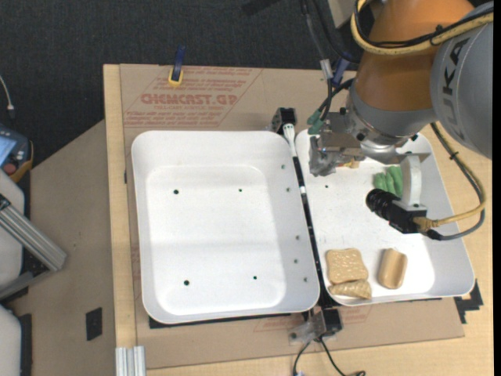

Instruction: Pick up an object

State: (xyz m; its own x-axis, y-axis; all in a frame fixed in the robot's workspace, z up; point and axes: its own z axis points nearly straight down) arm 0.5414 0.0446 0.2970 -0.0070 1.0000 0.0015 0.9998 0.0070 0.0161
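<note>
Hovering low over the far left part of the right bin (446, 284), near the divider: the gripper (327, 163), finger state impossible to tell from this slant. Lying near the front rim: two tan crackers (346, 265), one apparently overlapping the other, and a brown bread roll (392, 269) just beside. Peeking out behind the wrist: something green (389, 181). Sitting alongside: the left bin (149, 155).

1. The gripper (325, 163) hangs over the right bin's (446, 276) far left corner.
2. The left bin (149, 210) lies left of it.
3. Cracker (346, 265) and roll (392, 269) lie nearer the camera; a leafy item (389, 182) sits to its right.
</note>
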